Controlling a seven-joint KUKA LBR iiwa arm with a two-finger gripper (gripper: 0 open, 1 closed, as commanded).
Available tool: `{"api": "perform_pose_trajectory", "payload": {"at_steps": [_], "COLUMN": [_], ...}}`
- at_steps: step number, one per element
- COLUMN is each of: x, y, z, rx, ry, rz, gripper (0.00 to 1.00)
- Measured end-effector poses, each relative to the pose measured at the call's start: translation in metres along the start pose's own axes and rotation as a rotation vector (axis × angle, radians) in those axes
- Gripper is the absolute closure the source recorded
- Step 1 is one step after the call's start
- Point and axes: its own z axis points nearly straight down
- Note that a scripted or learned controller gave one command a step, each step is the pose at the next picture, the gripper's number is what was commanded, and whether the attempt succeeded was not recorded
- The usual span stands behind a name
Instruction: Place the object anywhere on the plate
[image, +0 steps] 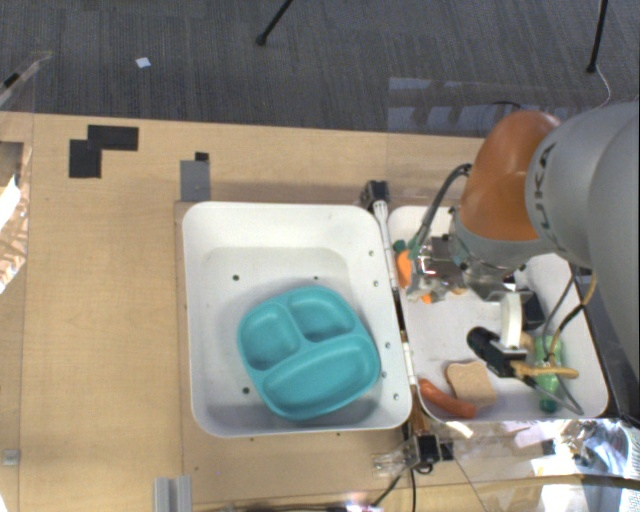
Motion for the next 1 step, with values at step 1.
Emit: {"api": "perform_pose_trajectory", "payload": {"at_steps": [1], "x": [0.0], "y": [0.0], "z": [0.0], "rx": [0.0], "ry": [0.0], "rz": [0.0], "gripper": [0.0]}}
